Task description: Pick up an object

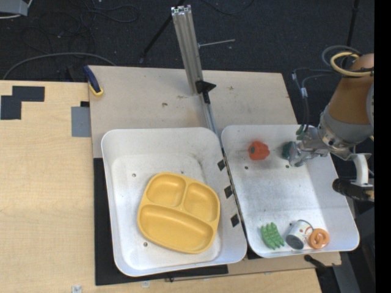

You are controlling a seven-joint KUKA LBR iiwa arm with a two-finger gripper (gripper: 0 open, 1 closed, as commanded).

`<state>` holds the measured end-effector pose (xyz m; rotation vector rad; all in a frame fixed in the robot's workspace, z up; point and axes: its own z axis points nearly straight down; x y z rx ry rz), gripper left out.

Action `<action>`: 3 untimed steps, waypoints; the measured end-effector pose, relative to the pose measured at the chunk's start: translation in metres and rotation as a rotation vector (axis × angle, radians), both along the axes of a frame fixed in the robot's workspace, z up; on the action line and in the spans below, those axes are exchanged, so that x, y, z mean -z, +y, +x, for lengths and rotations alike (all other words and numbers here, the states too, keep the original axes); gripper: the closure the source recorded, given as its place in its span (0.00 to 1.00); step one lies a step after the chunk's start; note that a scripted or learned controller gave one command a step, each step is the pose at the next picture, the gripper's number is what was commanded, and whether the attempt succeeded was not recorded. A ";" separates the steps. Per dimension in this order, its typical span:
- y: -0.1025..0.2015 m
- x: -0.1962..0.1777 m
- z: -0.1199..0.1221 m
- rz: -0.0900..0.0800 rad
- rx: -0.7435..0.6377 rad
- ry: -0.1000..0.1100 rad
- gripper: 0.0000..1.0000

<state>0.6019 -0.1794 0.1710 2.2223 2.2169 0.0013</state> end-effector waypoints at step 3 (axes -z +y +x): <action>0.033 -0.102 0.003 0.003 -0.007 0.005 1.00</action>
